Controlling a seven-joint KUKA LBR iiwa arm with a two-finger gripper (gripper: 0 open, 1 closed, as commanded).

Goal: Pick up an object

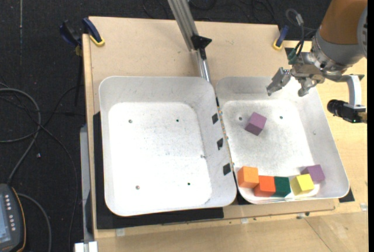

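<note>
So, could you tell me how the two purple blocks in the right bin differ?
The lone purple block sits mid-bin, apart from everything, near the gripper. The corner purple block lies at the near wall, touching the yellow block in a row. Both are purple cubes of similar size.

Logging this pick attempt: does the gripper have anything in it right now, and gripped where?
Nothing is held. The gripper hangs open above the right bin's far edge, with no object between its fingers; the purple cube lies apart on the bin floor.

Speckled matt white bins (117,93) on wooden bench (146,46).
</note>
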